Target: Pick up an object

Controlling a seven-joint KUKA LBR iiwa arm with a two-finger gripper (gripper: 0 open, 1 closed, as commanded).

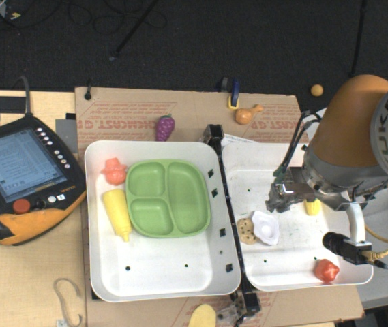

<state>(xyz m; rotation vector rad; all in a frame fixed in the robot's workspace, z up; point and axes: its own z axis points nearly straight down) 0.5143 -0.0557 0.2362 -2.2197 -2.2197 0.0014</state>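
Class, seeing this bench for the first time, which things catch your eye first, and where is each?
The green three-compartment plastic plate stands out, lying in the left white bin beside a yellow toy bottle. Over the right white bin looms the arm's broad orange band, its gripper close to a crumpled white object.

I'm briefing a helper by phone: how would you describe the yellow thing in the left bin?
Find the left white bin, the one holding the green divided plate. Beside the plate's left edge lies a yellow bottle-shaped toy, its narrow tip pointing toward the near rim. Unlike the rounder pink toy just beyond it, it is long and plain yellow.
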